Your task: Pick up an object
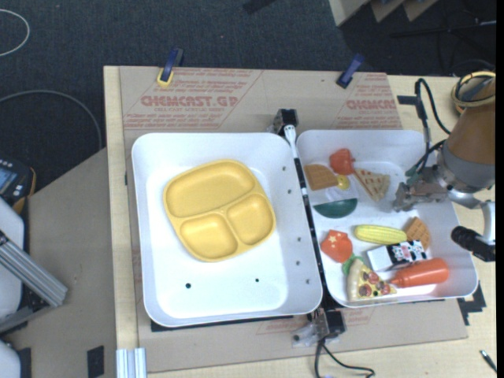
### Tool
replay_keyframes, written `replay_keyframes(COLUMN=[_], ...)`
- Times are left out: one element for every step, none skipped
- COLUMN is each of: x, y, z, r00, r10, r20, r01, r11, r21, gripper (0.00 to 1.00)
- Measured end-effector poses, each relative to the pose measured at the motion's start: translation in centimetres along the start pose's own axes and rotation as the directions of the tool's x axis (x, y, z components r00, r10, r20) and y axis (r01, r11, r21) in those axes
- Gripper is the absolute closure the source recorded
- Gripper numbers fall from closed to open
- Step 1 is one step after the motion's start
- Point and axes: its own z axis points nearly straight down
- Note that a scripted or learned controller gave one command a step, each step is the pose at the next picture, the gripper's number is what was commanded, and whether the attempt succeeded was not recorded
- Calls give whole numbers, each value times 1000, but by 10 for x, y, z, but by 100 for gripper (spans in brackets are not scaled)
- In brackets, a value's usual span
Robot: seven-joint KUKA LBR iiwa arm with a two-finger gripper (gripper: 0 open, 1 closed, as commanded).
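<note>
Clutter is my worry: the right white bin (465,286) holds toy food packed close, with the tan wedge-shaped sandwich slice (373,183) just at nine o'clock of the gripper (406,197). I cannot tell how far its fingers are parted; nothing appears held. A descent here may nudge neighbours or close on nothing.

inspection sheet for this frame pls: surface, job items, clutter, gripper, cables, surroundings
Surface: left bin and right bin side by side on a board.
Job items: toy food in right bin: corn cob, tomato, pizza slice, orange bottle.
Clutter: yellow divided plate in left bin.
Gripper: gripper over right bin's right side, nothing visibly held.
Cables: black cable by the arm.
Surroundings: dark carpet, two clamps on the board's far edge.
</note>
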Motion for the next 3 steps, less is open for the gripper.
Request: replay_keyframes(x=[-4, -6, -6], y=[-2, -5, -4], z=[-63, -108, -131], r00=[1000, 1000, 1000], r10=[0, 0, -1], r20=[3, 3, 3], r01=[0, 0, 1], r11=[1000, 1000, 1000], r21=[-6, -6, -5], gripper=[100, 100, 100])
